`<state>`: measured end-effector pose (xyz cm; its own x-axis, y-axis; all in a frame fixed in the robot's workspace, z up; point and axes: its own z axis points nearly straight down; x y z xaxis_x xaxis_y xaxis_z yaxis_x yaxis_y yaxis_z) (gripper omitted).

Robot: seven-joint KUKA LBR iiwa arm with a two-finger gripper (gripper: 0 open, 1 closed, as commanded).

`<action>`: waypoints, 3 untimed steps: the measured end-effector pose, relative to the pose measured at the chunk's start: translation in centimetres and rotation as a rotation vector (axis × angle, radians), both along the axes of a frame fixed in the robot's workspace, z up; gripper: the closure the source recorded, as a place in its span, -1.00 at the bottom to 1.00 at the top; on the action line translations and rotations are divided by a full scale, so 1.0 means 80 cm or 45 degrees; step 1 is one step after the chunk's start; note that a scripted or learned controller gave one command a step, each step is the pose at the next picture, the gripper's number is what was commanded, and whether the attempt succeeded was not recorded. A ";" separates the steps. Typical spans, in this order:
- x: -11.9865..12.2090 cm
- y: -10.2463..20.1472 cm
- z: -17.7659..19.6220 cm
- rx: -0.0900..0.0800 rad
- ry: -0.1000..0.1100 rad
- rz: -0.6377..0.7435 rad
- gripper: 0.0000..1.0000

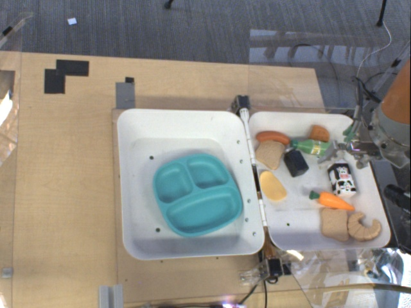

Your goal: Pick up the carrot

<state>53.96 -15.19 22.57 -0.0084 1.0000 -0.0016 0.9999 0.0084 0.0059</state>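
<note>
Grey arm (393, 111) with orange band at the right edge, gripper (347, 147) low, pointing left.

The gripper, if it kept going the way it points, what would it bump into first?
Probably the green bottle: the gripper points left toward it. Height is unclear, so it might pass above. The carrot lies off that line.

You look down from one fixed camera above the bench (64, 191), at a slant, far enough back to take in both bins (186, 124) and floor (192, 18) beyond.

Glossy white plastic bins (186, 124), matt wooden bench (64, 185)
</note>
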 end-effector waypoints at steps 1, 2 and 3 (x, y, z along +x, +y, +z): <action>-0.069 -0.032 -0.134 0.002 0.016 -0.022 -1.00; -0.061 -0.030 -0.115 -0.003 -0.007 -0.012 1.00; -0.061 -0.030 -0.115 -0.003 -0.007 -0.012 -1.00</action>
<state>49.10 -17.58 13.36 0.0006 1.0000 -0.0039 0.9999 -0.0006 0.0112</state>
